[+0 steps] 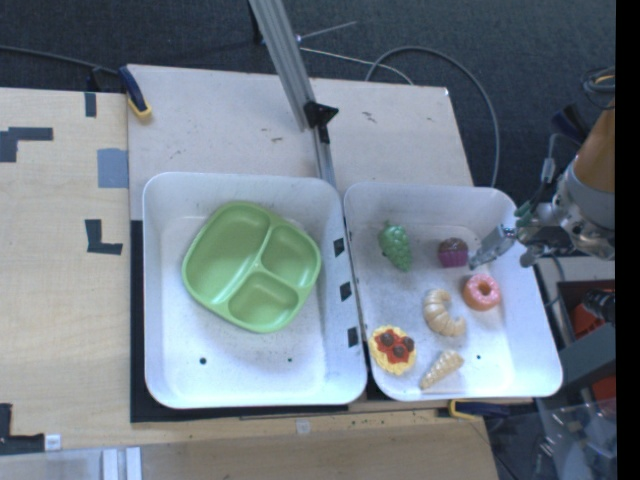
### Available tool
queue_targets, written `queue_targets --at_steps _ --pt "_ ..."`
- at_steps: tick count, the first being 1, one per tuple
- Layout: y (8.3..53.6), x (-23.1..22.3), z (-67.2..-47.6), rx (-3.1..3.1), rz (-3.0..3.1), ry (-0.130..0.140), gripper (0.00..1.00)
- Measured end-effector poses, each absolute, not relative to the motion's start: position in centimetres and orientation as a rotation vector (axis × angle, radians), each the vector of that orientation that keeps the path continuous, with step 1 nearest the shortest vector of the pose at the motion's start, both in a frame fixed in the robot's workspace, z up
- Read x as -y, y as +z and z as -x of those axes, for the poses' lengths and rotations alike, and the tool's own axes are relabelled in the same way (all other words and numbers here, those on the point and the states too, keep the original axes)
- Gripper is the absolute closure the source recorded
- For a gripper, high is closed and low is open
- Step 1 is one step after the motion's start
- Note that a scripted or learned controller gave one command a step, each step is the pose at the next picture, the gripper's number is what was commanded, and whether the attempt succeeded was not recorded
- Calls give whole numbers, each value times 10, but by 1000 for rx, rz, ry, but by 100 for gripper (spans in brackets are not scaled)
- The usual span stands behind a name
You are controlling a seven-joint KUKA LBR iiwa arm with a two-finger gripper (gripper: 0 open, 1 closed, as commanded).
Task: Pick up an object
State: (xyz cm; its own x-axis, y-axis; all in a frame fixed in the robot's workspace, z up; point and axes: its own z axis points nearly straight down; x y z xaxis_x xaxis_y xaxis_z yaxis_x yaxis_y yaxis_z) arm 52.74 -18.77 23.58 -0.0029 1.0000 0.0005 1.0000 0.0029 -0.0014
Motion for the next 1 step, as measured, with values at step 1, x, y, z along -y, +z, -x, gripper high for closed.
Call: queue_targets --at_steps 1 --pt "236 188 -527 2223 2218 1 0"
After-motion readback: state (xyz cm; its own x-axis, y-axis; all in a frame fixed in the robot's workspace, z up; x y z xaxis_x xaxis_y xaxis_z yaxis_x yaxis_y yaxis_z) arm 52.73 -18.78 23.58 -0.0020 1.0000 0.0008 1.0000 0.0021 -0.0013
